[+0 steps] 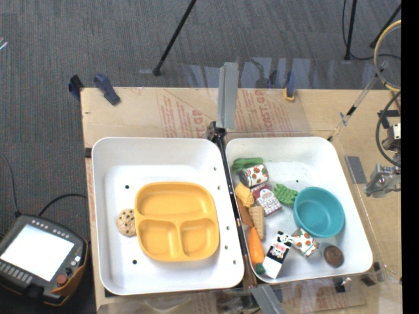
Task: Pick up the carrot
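The carrot [255,243] is orange with a green tip at its near end. It lies lengthwise along the left wall of the right bin [314,146], near the front. A waffle-patterned toy [257,220] touches its far end, and a black-and-white milk carton [278,254] lies just to its right.
The right bin also holds a teal bowl [319,212], several small printed cartons, green toy vegetables [246,163], a yellow piece [243,193] and a brown cookie [333,256]. In the left bin [108,175] sit a yellow divided plate [177,227] and a chip cookie [126,222].
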